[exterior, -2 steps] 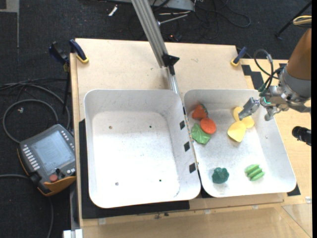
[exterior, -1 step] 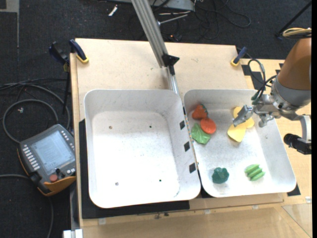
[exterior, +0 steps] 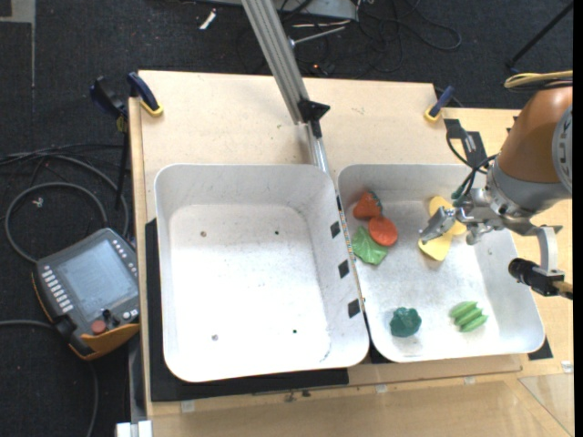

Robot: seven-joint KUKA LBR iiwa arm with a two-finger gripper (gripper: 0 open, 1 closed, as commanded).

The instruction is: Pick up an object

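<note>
Right bin (exterior: pixel 510 340): a yellow piece (exterior: pixel 439 241), pale and lumpy, is seen near the back right.
Claw (exterior: pixel 435 228): set over the yellow piece; its grip cannot be told.
Nearby: two orange-red pieces (exterior: pixel 375 218) and a green leaf (exterior: pixel 369 247) to the left.
Front: a dark green lump (exterior: pixel 404 320), a ridged green piece (exterior: pixel 468 315).
Left bin (exterior: pixel 182 189): white, on the bench (exterior: pixel 228 116).

Pale wooden bench (exterior: pixel 237 121) bearing two white bins (exterior: pixel 241 271) (exterior: pixel 510 321) side by side.

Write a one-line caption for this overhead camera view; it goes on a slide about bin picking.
KUKA arm's hand hovers at a yellow object in the right bin, beside red and green toys.
</note>
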